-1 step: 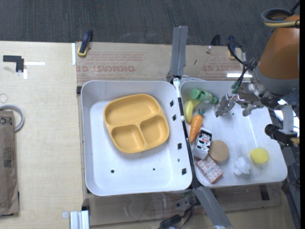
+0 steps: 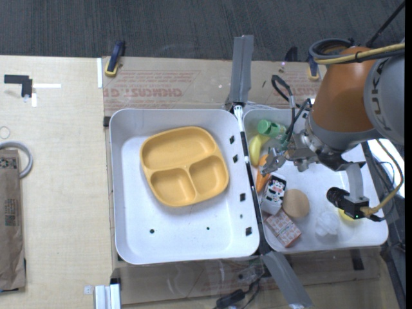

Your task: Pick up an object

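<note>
My gripper reaches down into the left part of the right bin, under the arm's orange band. It hangs over a yellow banana-like piece and an orange carrot-like piece by the bin's left wall. A green object lies just behind it. A small white box with black and red print sits just in front of the gripper. A tan round object and a pinkish box lie nearer the front. I see nothing lifted.
The left bin holds a yellow divided plate. A crumpled clear plastic piece lies at the right bin's front right. Cables and a black fitting hang off the arm over that bin.
</note>
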You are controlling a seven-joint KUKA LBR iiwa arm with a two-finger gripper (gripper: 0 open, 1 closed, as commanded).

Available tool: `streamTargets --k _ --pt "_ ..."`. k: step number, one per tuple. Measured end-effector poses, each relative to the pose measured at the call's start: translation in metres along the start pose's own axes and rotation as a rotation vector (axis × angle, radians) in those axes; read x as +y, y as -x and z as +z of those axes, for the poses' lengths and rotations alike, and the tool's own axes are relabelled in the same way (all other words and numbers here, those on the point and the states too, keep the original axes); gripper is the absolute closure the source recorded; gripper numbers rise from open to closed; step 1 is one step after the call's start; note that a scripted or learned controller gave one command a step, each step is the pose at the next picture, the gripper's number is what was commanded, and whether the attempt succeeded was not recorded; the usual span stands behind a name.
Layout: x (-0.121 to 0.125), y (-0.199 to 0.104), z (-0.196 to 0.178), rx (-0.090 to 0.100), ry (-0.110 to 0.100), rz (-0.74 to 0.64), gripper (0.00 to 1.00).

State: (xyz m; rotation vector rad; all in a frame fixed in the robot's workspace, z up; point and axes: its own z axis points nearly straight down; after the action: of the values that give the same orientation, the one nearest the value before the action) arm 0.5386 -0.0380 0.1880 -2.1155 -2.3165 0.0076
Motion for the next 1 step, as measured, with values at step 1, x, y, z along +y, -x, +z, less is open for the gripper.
streamTargets --k 1 --pt "0.0006 0.0023 -0.0057 0.0 -0.005 0.006 1.0"
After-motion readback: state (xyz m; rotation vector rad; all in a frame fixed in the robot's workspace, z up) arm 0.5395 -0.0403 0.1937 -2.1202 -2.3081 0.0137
